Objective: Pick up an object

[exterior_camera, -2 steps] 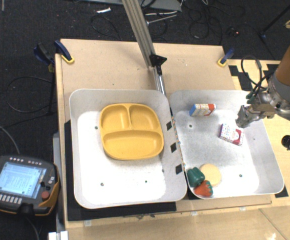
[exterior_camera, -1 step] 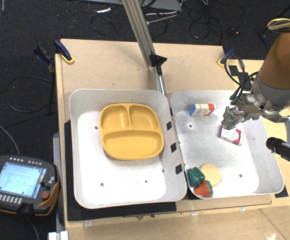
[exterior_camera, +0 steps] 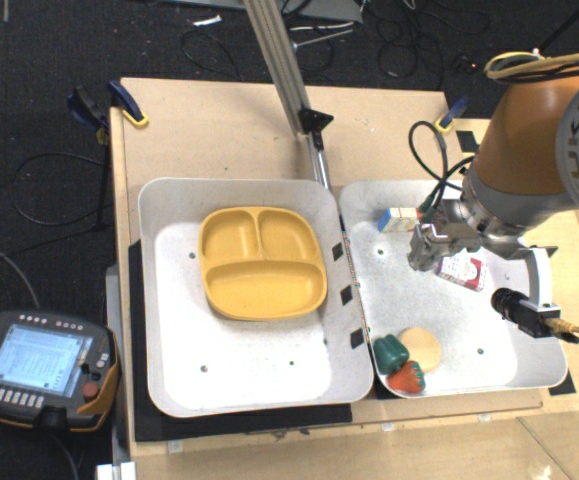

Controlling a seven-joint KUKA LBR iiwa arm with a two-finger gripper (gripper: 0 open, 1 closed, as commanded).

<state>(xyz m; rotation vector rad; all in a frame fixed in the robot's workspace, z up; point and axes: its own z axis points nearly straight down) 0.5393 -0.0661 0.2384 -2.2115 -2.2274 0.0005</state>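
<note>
Two shallow white plastic bins sit side by side on my tan worktop [exterior_camera: 219, 118]. I take the left bin [exterior_camera: 169, 368] as my landmark.

Left bin contents: one yellow three-compartment plastic plate [exterior_camera: 263, 263], lying flat in the bin's upper middle area, compartments facing up.

Right bin [exterior_camera: 489, 363], touching the landmark's right edge, contains:
- a small white box with blue and red print [exterior_camera: 400, 219], near the far rim;
- a white packet with red markings [exterior_camera: 465, 269], lying flat, further right of the landmark;
- a green toy piece [exterior_camera: 390, 351], a red toy piece [exterior_camera: 406, 376] and a pale round disc [exterior_camera: 421, 345], clustered in the near corner just beside the landmark's lower right corner.

My claw [exterior_camera: 431, 251] hangs low over the right bin, just beside the white packet. I cannot tell whether it is clenched or released.
</note>
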